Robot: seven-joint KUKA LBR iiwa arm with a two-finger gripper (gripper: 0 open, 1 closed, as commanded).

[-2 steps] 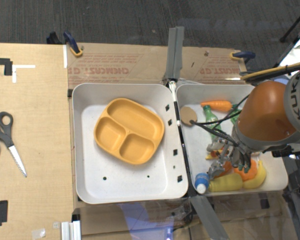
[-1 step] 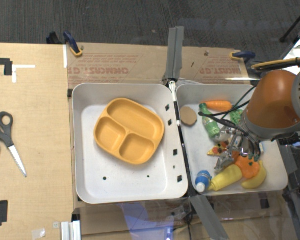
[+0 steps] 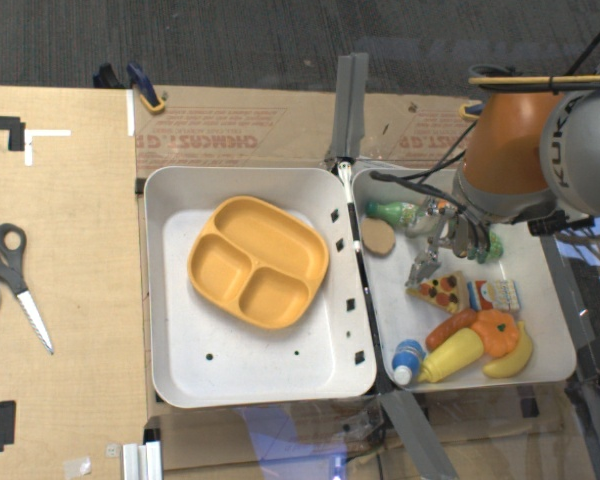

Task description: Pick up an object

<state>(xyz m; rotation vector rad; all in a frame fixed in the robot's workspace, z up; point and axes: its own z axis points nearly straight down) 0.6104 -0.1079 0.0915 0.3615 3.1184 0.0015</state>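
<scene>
My gripper (image 3: pixel 440 256) hangs over the upper middle of the right bin (image 3: pixel 550 268), open, with nothing between its fingers. One fingertip (image 3: pixel 423 265) sits just above a pizza slice toy (image 3: pixel 438 290). A green bottle (image 3: pixel 395 211) lies behind the gripper, partly hidden by it. A tan round disc (image 3: pixel 379 237) rests to the gripper's left. Toward the bin's front lie a small red-and-white carton (image 3: pixel 493 295), an orange fruit (image 3: pixel 496 331), a banana (image 3: pixel 511 359), a yellow squeeze bottle (image 3: pixel 450 358) and a blue-and-white item (image 3: pixel 407 358).
The left bin (image 3: pixel 170 348) holds a yellow divided plate (image 3: pixel 260 261). A grey divider bar (image 3: pixel 350 108) runs between the bins at the back. Scissors (image 3: pixel 12 280) lie on the wooden bench at far left, and a blue clamp (image 3: pixel 145 86) sits by the cardboard.
</scene>
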